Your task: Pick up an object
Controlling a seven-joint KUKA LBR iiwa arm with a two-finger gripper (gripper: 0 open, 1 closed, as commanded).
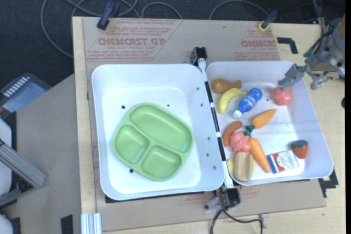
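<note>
A green divided plate point(153, 141) lies in the left bin point(104, 85); the right bin point(321, 145) holds toy food: a yellow banana point(228, 98), a blue-and-white bottle point(248, 102), two carrots and, toward the bin's 1 o'clock corner, a small red fruit point(282, 96). The gripper point(289, 77) hangs at that corner, the red fruit just beside it at about 7 o'clock, roundish with no clear long axis. Whether the gripper's grasp is wide or closed cannot be told; nothing is seen held.
</note>
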